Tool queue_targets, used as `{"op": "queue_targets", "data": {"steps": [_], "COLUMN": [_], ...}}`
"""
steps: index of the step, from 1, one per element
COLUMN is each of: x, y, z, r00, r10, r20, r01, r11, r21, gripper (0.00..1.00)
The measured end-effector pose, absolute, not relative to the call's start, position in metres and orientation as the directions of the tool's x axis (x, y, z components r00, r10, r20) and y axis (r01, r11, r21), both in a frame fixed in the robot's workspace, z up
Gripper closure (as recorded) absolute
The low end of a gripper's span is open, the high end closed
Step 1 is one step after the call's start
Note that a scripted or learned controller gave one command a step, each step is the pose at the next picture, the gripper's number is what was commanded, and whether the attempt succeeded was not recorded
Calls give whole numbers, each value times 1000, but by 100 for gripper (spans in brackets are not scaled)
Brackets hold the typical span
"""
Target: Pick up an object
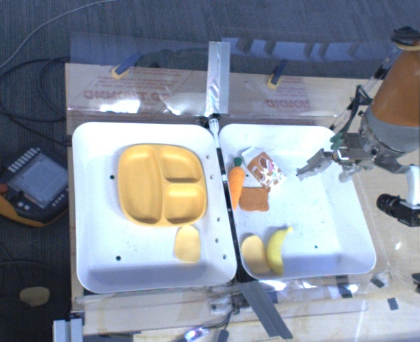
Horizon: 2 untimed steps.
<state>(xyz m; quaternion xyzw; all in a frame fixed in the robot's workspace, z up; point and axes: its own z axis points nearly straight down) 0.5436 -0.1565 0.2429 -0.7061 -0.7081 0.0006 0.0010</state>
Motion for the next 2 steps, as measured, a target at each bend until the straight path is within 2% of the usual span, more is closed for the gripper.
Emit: {"op": "queue_targets", "data": {"steps": [1, 2], "x": [535, 582], "y": [-163, -127], "z": [434, 332], "r00": [-110, 280], "r10": [994, 960], "r20": [-2, -1], "r01": [994, 960], "r11": [110, -280], "r21": [1, -3], "gripper": [0, 0]}}
